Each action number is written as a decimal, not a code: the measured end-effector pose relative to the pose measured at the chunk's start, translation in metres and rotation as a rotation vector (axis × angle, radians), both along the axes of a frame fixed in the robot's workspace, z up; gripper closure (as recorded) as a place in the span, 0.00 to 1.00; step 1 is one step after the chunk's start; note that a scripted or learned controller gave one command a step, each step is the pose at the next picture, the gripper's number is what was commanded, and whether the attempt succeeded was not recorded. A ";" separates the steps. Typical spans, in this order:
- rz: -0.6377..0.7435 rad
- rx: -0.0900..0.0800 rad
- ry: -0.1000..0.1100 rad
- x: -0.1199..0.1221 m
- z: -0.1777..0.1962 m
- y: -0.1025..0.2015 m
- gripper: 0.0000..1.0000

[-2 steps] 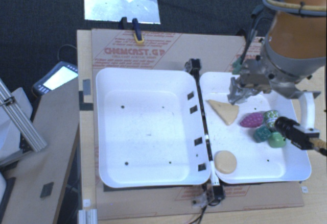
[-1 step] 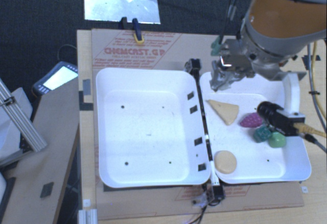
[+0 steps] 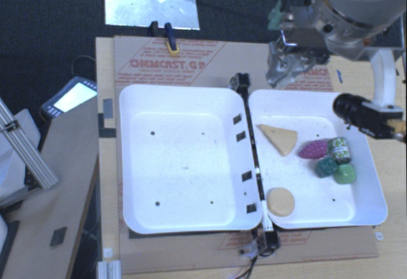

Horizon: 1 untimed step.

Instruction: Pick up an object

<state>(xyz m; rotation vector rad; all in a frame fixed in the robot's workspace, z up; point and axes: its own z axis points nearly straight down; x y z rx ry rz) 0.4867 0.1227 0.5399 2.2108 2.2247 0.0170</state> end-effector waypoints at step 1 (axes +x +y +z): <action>0.002 -0.003 0.009 0.041 -0.009 0.058 1.00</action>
